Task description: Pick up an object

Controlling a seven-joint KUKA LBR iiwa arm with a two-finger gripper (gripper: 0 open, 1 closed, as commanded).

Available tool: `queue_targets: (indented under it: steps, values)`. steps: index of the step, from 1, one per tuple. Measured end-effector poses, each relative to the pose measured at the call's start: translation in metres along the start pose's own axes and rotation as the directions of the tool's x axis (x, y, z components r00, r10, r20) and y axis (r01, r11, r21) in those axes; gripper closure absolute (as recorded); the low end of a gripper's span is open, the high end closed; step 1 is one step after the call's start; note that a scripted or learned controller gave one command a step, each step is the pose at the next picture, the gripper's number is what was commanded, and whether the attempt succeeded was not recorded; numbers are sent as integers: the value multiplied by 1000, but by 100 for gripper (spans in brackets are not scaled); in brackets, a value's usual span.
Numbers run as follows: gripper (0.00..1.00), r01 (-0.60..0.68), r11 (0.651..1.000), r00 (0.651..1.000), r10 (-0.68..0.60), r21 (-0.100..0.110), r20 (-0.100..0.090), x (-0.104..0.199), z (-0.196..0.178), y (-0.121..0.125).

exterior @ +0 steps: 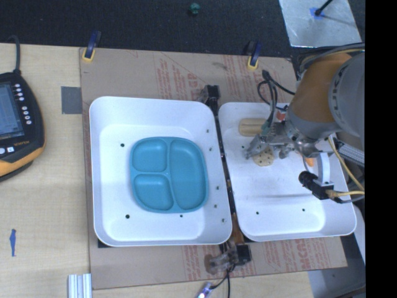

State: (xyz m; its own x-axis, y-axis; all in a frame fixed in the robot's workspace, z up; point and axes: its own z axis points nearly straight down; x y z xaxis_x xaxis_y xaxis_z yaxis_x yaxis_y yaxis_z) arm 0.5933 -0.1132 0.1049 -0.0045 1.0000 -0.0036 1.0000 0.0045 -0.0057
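In the right bin my gripper is low over the upper left part of the floor. A small round tan object with dark specks lies just beneath and in front of it, touching or nearly touching the gripper. A pale beige block lies on its side behind the gripper, near the bin's back wall. The arm's grey body and orange band hide the bin's back right corner.
The left bin holds a blue divided plate in its middle. A black and orange handheld controller rests on the bench at far left. Clamps hold the cardboard sheet at the back.
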Motion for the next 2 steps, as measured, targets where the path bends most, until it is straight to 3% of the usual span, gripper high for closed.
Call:
queue_targets:
  steps: [1,2]
  values:
    - [0,1,1000,1000,-1,0,-4,-30,13,62]
    - [0,0,1000,1000,0,-1,-3,-21,14,-12]
